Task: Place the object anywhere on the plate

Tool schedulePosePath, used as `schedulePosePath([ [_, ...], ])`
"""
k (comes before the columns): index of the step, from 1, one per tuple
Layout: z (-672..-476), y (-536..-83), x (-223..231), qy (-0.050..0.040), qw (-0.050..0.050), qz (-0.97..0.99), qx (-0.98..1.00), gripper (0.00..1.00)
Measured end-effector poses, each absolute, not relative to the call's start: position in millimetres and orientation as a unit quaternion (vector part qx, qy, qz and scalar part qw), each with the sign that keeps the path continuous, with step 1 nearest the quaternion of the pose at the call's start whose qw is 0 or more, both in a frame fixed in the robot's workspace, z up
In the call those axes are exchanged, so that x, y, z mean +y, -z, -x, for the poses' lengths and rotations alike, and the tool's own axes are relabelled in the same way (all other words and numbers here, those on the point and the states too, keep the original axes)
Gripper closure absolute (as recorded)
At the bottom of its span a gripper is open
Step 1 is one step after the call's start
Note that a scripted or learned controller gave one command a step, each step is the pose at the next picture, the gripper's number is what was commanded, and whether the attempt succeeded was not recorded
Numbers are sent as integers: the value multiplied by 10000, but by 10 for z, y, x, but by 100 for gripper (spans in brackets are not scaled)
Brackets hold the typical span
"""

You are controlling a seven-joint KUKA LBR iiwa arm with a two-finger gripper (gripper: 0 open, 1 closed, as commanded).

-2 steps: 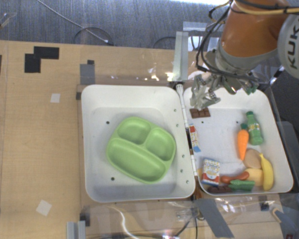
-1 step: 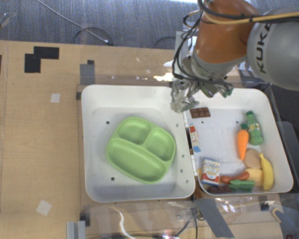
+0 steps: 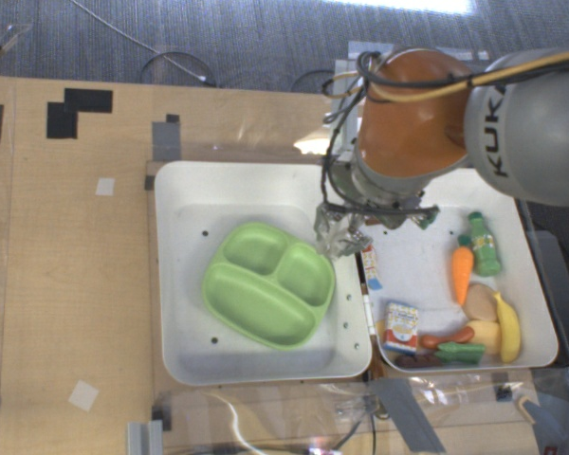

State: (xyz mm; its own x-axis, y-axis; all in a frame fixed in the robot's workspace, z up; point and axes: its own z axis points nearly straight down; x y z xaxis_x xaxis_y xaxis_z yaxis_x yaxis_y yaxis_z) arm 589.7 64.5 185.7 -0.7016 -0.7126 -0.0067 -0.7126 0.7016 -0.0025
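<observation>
One end effector (image 3: 336, 236) — beside green plate (image 3: 268, 283)

The gripper (image 3: 337, 238) hangs over the right edge of the left bin (image 3: 185, 354), just beside the upper right compartment of the green divided plate (image 3: 268, 283) lying there. In the right bin (image 3: 541, 344) a carrot (image 3: 462, 274), a green bottle (image 3: 483, 244), a banana (image 3: 508, 327), a small carton (image 3: 401, 325) and other toy foods cluster near the right and lower walls. Both bins rest on the wooden surface (image 3: 66, 282).
</observation>
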Motion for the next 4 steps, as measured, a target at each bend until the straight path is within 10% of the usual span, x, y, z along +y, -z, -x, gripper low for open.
schedulePosePath([
  [1,-5477,-1988,1133,-10,52,4073,9133,100],
  [2,-5640,-1957,1735,-13,45,4174,9087,100],
  [3,-5878,-2859,1414,17,80,4778,8784,100],
  [4,-5797,-1905,1243,-16,1,5096,8604,100],
])
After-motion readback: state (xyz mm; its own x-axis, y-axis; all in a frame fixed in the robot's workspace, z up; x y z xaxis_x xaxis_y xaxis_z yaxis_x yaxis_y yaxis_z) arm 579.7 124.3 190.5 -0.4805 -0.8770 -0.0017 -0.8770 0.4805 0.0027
